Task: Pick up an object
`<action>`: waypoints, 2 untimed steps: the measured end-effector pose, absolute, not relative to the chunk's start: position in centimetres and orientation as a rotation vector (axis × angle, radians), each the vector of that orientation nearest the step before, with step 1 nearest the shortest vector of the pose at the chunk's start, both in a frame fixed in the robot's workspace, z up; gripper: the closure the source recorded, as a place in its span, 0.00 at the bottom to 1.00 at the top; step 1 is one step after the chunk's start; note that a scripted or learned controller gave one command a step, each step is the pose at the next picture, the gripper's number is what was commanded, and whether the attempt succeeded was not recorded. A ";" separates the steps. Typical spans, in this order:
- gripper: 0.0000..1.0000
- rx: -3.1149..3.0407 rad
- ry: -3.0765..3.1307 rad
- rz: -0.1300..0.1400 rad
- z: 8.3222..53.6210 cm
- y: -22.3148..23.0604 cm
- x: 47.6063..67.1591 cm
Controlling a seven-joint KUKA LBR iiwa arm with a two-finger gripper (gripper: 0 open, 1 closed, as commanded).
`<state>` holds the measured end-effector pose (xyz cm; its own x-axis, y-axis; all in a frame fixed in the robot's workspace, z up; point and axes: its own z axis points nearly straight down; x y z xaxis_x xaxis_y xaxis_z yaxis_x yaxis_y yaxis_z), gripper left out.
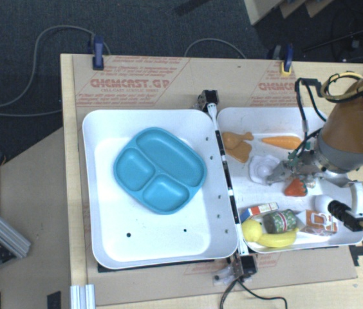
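Glossy smooth blue plastic divided tray [159, 168], two shallow white plastic bins [104, 217] w/ slight sheen, matt bare wood bench [72, 108] under printed brown paper film, shiny yellow plastic banana [268, 237] at right bin's front edge

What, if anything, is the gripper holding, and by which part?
Cannot be told: the gripper sits low over a red object in the right bin, but no hold shows.

Left bin [98, 192] holds a divided plate [159, 170] — right bin [246, 116] holds a carrot [280, 142], banana [268, 237] and can [279, 222].

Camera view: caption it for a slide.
Gripper down in the cluttered right bin by a red object; blue tray in left bin.
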<state>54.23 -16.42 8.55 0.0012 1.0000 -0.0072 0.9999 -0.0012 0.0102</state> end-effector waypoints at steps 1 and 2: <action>0.00 2.221 2.231 0.019 9.1 -21.4 62.8; 0.00 2.223 2.226 -0.039 8.8 -18.2 66.4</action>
